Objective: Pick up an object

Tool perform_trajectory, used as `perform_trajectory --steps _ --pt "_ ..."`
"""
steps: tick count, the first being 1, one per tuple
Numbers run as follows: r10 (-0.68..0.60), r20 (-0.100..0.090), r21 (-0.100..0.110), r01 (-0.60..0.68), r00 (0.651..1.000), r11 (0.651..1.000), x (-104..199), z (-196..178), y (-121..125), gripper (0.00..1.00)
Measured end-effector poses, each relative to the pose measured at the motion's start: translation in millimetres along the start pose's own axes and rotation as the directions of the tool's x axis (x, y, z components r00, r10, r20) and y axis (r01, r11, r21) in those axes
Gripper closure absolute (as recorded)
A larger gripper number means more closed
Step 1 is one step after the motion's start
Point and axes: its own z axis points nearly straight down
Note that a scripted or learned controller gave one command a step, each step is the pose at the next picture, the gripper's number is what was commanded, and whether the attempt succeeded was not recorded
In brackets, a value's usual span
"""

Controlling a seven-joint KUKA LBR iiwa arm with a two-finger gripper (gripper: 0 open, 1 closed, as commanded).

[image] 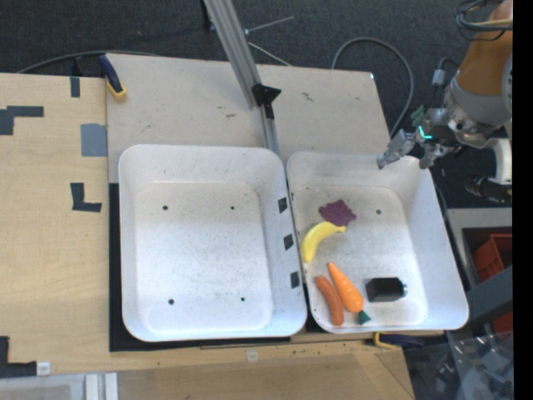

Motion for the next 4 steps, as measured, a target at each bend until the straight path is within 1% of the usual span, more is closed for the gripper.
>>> perform_trajectory --steps 1,2,3,4 --pt "-0.001 0.002 -0.005 0.001 1.000 1.000 0 -3 1 0.00" --pt "-0.002 0.000 0.001 0.002 1.000 1.000 7 60 2 0.00" --pt "0.000 0.002 0.000 0.000 1.000 1.000 -1 109 3 0.00" --pt "-0.002 0.002 -0.003 0.002 1.000 1.000 0 135 3 0.00"
